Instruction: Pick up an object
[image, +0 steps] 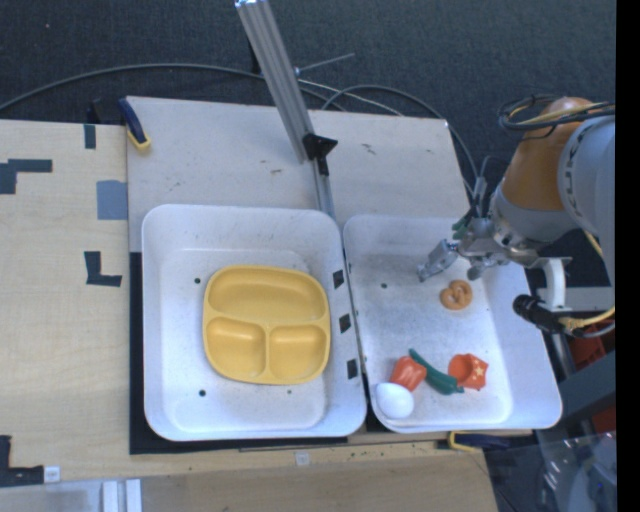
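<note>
The arm's jaws (455, 258) hang over the right bin (520, 400), just above-left of a small tan cookie (457, 295). They look narrow and hold nothing. The cookie is probably a light, stiff plastic toy, low and roundish; best taken across its width, w/ jaws straddling it. It may slide on the smooth bin floor. Near the front edge lie an egg (394, 401), a pepper (408, 372) and an orange toy (469, 370). The fingertips are blurred, so the exact gap is hard to read.
</note>
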